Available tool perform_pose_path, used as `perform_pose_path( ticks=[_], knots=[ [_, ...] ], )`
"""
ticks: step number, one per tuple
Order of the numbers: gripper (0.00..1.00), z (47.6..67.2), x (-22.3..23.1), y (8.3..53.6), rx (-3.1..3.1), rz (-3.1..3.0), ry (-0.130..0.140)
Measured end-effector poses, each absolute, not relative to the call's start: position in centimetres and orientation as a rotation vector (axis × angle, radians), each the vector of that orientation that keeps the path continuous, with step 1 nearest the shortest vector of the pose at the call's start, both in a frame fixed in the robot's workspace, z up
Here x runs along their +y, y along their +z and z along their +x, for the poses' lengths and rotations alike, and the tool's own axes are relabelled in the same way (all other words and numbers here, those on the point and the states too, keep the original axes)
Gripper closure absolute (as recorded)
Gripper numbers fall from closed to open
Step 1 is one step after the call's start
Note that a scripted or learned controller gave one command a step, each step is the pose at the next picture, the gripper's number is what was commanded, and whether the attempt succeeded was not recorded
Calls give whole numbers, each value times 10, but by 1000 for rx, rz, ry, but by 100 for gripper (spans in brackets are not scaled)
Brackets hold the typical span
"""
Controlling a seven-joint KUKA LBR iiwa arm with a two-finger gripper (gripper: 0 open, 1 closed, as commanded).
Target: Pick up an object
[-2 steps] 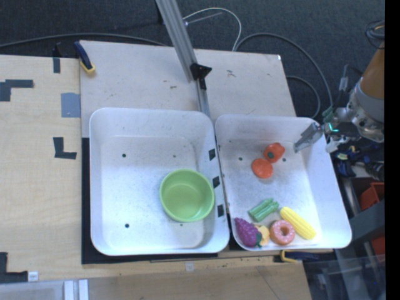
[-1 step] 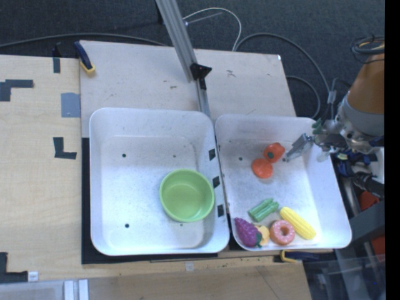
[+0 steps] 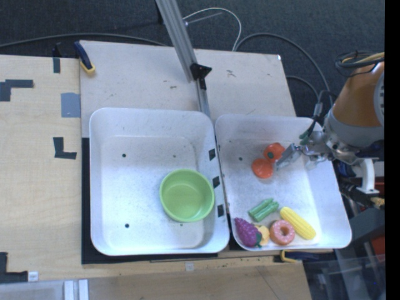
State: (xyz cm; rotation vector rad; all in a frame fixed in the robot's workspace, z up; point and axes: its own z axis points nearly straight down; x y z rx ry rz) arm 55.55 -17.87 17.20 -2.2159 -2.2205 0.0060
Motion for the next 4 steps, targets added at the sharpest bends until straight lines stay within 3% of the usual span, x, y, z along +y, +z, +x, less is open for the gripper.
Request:
perform_pose_path(
  ticks=[1,2,4],
  knots=[
    [0,555,-180,128,-2220,-2216,7],
    [100,557,-179,141,-2223,-2216,3],
    [100,546,-182,236,-2226,-2222,-3]
  ],
)
